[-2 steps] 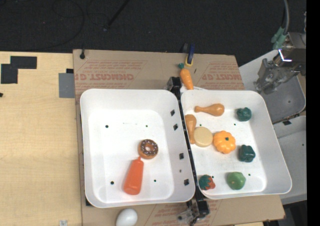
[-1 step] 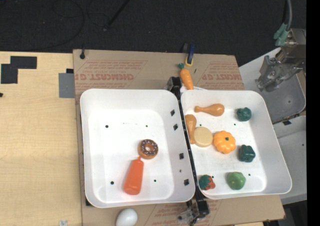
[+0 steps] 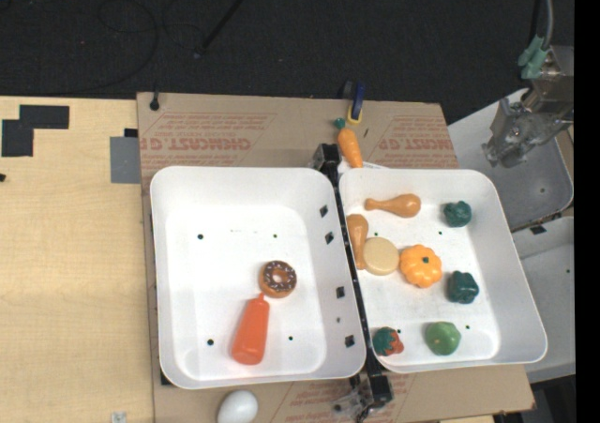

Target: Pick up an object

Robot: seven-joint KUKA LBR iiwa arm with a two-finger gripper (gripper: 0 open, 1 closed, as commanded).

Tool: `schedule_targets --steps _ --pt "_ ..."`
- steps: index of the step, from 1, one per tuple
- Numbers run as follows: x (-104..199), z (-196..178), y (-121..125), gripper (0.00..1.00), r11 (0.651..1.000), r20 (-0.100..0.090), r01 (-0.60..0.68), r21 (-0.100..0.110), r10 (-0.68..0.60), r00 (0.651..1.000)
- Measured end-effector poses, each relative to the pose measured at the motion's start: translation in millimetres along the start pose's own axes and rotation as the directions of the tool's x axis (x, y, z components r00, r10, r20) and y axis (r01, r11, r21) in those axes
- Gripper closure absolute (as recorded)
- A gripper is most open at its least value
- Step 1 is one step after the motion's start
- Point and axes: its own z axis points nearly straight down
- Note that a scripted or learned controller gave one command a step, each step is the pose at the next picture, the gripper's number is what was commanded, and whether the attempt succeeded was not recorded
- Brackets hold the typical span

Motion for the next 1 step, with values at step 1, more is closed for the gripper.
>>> schedule_targets --steps 1 --pt "0.8 -9.4 0.5 1.00 1.000 0.000 0.006 0.003 -0.006 1.000"
